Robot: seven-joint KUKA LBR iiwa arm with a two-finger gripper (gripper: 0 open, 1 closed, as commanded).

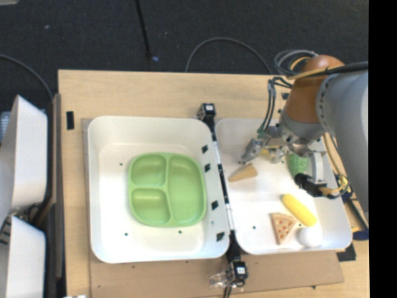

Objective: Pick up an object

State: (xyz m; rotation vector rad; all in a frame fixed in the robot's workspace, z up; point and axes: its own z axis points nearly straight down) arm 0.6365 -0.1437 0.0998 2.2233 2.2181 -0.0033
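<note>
Leftmost on the desk (74,92), the left bin (105,228) holds a green divided plate (167,189). Next, in the right bin (248,228), a tan wedge (244,174) lies just below and left of the end effector (253,152), which hovers low near it; whether it is open or closed cannot be told. Further right lie a pizza slice (283,227), a yellow banana (299,210) and a white egg (310,236).

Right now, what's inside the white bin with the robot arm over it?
The right bin holds a tan wedge, a yellow banana, a pizza slice and a white egg. Something green pokes out beneath the arm, mostly covered, so I can't name it.
</note>
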